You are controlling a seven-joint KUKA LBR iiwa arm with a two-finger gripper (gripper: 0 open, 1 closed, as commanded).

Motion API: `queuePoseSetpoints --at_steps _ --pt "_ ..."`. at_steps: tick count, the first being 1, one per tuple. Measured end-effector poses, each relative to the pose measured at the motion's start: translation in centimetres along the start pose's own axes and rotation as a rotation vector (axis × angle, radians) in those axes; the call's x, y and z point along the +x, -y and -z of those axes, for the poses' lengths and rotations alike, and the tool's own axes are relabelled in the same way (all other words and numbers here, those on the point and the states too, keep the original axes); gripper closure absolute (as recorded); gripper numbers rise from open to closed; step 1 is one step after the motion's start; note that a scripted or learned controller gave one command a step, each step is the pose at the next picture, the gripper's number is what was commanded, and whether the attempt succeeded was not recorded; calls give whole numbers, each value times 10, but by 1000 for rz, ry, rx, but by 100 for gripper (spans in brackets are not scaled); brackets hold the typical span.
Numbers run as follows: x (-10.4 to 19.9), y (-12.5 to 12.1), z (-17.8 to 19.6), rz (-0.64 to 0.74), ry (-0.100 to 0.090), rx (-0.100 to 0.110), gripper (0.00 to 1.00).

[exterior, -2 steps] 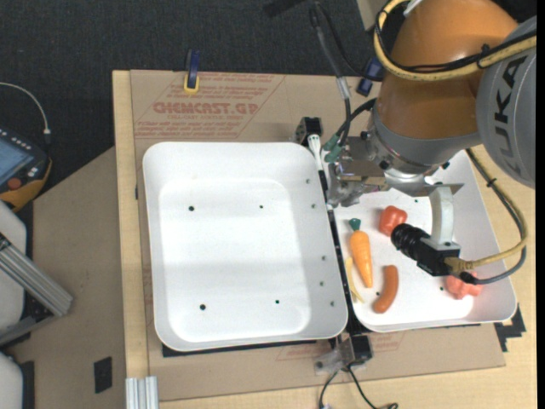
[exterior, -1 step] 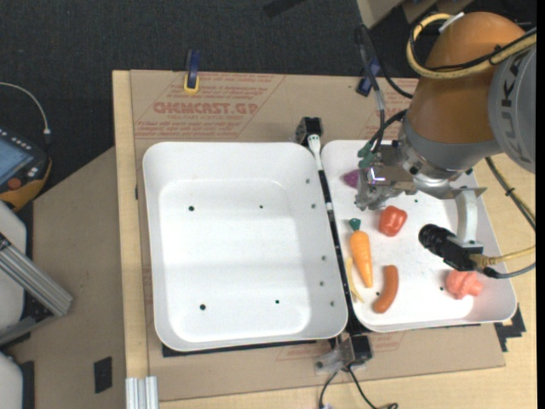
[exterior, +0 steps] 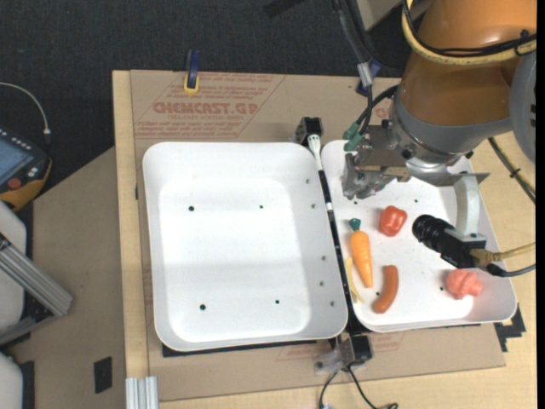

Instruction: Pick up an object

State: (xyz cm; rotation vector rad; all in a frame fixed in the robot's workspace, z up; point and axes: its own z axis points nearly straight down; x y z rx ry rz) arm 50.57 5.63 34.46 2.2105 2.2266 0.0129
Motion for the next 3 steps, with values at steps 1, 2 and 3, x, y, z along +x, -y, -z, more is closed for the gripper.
queuePoseSetpoints --at_steps 1,2,3 --pt "53 7 20 0 1 5 100" --pt "40 28 -25 -9 4 16 100" --pt "-44 4 -77 -16 5 15 100"
